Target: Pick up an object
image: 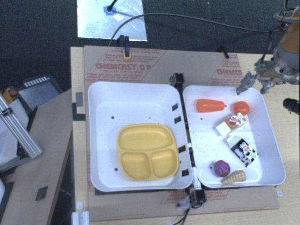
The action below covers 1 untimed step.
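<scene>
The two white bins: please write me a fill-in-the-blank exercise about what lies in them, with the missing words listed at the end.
1. The yellow divided tray lies in the ____ bin.
2. The orange carrot lies in the right bin, near its ____ edge.
3. The waffle cone lies beside the ____ ball.
4. The gripper hangs over the far-right corner of the ____ bin.

Missing words: left; far; purple; right
</scene>
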Each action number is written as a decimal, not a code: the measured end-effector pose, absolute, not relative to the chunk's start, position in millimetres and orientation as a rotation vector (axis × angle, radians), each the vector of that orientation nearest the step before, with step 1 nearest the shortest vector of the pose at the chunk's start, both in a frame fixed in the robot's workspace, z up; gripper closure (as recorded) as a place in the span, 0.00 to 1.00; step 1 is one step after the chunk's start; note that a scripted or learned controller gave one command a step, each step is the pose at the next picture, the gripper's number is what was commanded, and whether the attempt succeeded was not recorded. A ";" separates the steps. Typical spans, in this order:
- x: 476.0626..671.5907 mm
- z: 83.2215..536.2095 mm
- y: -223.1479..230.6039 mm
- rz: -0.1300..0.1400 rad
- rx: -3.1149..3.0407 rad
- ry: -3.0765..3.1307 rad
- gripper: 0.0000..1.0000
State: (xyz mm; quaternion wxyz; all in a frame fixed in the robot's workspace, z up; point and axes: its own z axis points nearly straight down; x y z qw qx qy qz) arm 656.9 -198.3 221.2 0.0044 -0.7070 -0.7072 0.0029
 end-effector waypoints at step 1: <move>659.7 229.6 -197.7 -0.002 -2.219 -2.227 0.00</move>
